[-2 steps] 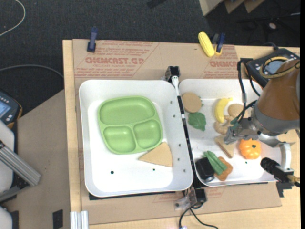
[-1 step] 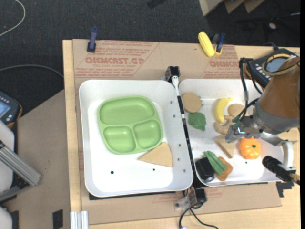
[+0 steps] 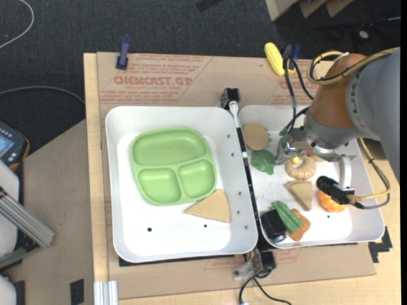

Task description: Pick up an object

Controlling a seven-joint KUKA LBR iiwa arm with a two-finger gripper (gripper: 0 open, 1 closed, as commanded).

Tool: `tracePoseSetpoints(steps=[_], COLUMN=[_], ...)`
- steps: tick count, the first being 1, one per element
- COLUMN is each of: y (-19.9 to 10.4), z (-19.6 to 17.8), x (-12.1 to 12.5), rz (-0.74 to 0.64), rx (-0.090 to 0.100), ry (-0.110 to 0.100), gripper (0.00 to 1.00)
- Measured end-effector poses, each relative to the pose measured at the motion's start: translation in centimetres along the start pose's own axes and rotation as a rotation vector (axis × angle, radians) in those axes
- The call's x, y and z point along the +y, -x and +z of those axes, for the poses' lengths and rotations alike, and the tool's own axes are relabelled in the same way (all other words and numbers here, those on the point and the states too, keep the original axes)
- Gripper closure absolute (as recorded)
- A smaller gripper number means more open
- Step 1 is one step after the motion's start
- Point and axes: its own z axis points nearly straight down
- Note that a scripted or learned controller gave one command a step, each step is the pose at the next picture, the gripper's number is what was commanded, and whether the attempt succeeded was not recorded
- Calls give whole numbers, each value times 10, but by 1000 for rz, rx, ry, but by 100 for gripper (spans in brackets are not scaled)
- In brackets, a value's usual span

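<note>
gripper [image 3: 299, 150]: over right bin [image 3: 365, 230], just above tan pumpkin-like toy [image 3: 300, 167]; open/closed state: can't tell
target: pumpkin toy, mid right bin, beside green leaf toy [image 3: 262, 162]
tip: descend straight, center on toy, avoid leaf & wedge [image 3: 301, 192]

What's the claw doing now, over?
Claw low in the right bin, just above the little pumpkin. Nothing seen in its grip. Green leaf and tan wedge crowd close by.
</note>
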Motion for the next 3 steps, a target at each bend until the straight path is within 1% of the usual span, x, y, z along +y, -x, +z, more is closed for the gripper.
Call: tracePoseSetpoints(steps=[1, 2, 3], y=[2, 2, -138], z=[-13, -23, -108], x=[-4, -3, 3], rz=[4, 3, -10], rx=[0, -1, 8], ry=[-4, -2, 3], gripper=[100, 100, 100])
